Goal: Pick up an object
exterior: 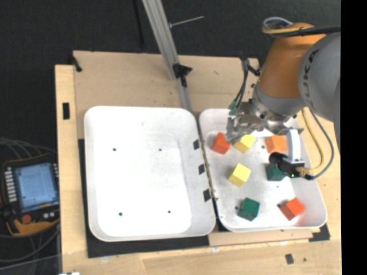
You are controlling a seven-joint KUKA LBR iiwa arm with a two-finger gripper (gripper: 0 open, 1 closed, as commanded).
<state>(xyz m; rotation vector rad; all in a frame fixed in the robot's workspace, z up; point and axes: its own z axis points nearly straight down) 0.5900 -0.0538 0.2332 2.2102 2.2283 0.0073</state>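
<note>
Reaching in from the right, the big grey robot arm with the orange band (287,67) hung low over the right-hand shallow white plastic bin (314,222). Beside it lay the left-hand shallow white plastic bin (143,171); that made two bins. Next in size was the gripper (239,132), which sat just over the gap between a small orange-red cube (221,144) and a small yellow cube (245,143), near the bin's top end. I could not tell how the tool stood. The cubes lay in the right bin: two yellow, counting the second yellow cube (239,174) in the middle; two green, one dark green cube (249,208) near the front and another green cube (275,172) partly hidden; and three orange or red ones, with an orange cube (276,144) under the arm and a red-orange cube (292,208) in the front corner. They looked light, hard and smooth. Two flat sides facing each other seemed best to squeeze.
</note>
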